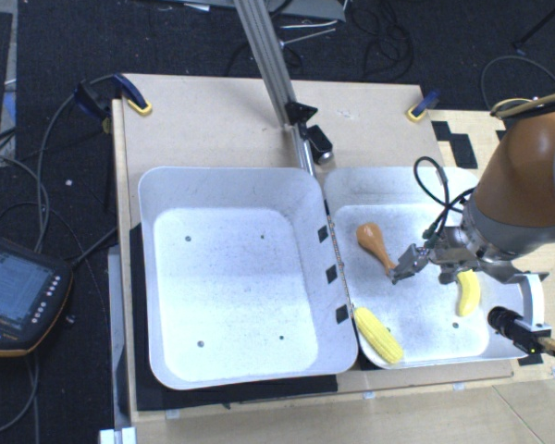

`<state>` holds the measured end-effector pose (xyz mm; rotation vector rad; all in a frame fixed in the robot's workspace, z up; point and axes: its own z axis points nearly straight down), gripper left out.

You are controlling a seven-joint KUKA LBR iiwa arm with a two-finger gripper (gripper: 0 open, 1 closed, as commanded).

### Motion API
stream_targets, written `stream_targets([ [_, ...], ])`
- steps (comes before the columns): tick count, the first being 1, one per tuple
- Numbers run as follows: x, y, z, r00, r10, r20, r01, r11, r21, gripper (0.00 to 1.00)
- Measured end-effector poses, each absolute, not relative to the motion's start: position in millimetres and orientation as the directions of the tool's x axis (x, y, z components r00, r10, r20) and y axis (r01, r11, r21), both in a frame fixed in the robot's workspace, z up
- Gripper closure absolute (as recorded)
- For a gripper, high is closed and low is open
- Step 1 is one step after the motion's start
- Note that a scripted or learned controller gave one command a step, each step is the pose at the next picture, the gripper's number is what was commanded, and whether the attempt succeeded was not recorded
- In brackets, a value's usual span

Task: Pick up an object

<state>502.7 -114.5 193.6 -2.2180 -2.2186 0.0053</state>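
Fingers of gripper: dark tips at centre-right of frame, low over right bin; opening not discernible, nothing visibly between them. Near edge, lower middle: corn cob lying against bin's left wall. Lower right: banana on bin floor, partly under arm. Mid-frame: orange pear-shaped object, narrow end toward gripper tips, just beside them; contact uncertain. Left half: left bin. Far, upper middle: slanted metal rail beyond bench
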Motion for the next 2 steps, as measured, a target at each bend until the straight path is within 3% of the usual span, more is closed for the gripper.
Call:
stream_targets([
  [2,507.1,-106.0,94.0,0.0,1.0,0.0,1.0,0.0,-0.002,0.0],
])
